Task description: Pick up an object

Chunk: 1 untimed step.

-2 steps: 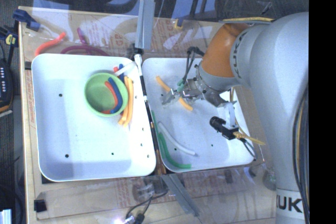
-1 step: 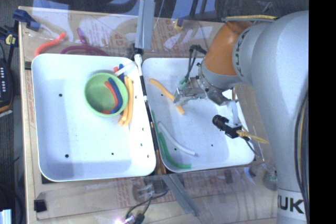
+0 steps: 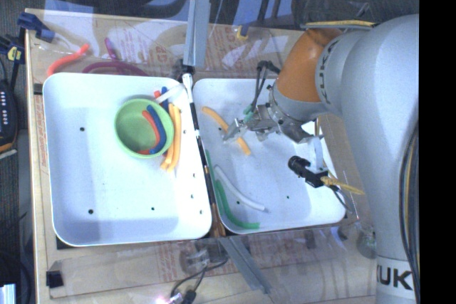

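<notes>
Left bin (image 3: 78,203) holds a green bowl (image 3: 135,126); right bin (image 3: 285,213) holds 2 orange sticks (image 3: 211,115). Gripper (image 3: 239,128), center frame: grip state unclear.

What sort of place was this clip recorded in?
Probably a robotics lab's grasping bench: a KUKA arm reaches over two white bins of small plastic items like a green bowl, with loose cables on the bench edge and dark carpet beyond.

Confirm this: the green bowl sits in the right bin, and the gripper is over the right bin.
Wrong on the bowl. The camera view shows the green bowl in the left bin, not the right bin. The gripper is over the right bin, as stated.
</notes>
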### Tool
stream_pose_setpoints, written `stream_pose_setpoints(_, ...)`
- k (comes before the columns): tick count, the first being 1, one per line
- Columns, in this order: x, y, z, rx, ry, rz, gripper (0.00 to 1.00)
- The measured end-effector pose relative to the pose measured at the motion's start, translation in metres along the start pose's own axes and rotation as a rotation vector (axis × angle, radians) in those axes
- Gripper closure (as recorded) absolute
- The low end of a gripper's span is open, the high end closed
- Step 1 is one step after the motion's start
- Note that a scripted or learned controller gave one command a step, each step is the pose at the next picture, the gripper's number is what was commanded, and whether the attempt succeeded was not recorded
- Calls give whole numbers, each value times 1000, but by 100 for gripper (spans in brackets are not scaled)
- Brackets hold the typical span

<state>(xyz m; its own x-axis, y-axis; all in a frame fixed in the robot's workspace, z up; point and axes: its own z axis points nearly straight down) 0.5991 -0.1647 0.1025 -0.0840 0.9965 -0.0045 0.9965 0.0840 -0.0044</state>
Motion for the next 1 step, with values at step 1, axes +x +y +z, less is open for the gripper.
stream_pose_setpoints(1,0,0,-10,1,0,-3,100)
